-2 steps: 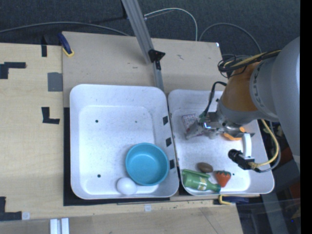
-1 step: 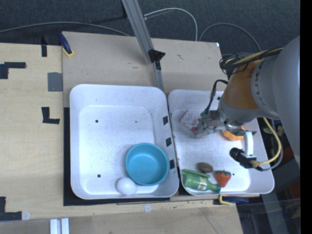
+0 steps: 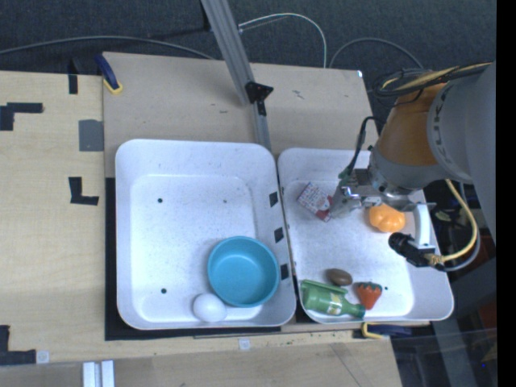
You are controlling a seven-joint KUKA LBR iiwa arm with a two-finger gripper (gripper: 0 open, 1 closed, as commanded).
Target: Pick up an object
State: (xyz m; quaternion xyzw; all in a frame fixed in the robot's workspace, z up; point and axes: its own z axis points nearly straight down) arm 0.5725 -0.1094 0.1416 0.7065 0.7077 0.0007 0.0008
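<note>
Where the bins meet, one bowl (image 3: 243, 270) (blue), one ball (image 3: 209, 306).

Blue bowl (image 3: 243, 270), white ball (image 3: 209, 306), green bottle (image 3: 329, 300), orange fruit (image 3: 386, 218)

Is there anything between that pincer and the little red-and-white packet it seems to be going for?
Nothing visible: the pincer sits right beside the packet in the right bin. The orange ball lies behind it.
</note>
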